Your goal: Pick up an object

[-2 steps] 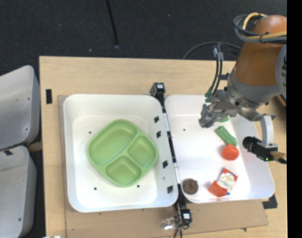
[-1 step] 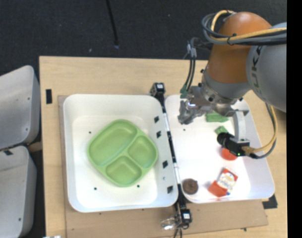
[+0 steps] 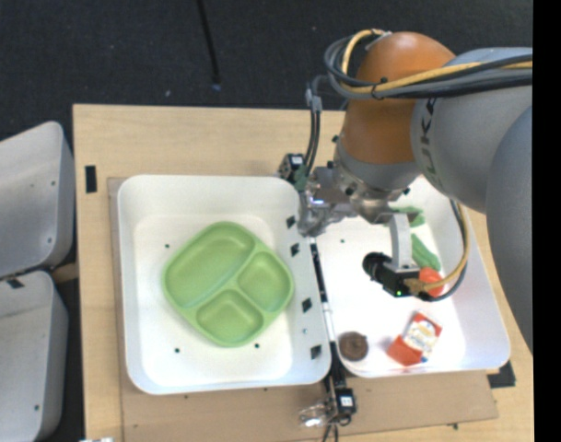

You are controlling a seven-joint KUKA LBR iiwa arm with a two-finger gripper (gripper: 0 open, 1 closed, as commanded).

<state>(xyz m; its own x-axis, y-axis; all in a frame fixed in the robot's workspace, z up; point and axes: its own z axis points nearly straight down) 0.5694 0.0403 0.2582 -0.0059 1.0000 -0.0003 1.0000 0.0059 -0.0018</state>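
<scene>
Jaws (image 3: 309,217) hover over the bin divider, well apart from the red carton (image 3: 415,339).

A pale wooden surface (image 3: 188,127) sits on a dark, speckled floor (image 3: 123,35) that looks like carpet, under even, flat lighting. A thin dark line (image 3: 204,26), possibly a cable, runs across the floor toward the surface's far edge. Two light grey panels (image 3: 22,201), perhaps chair seats, stand at the left, just beside the surface.
</scene>
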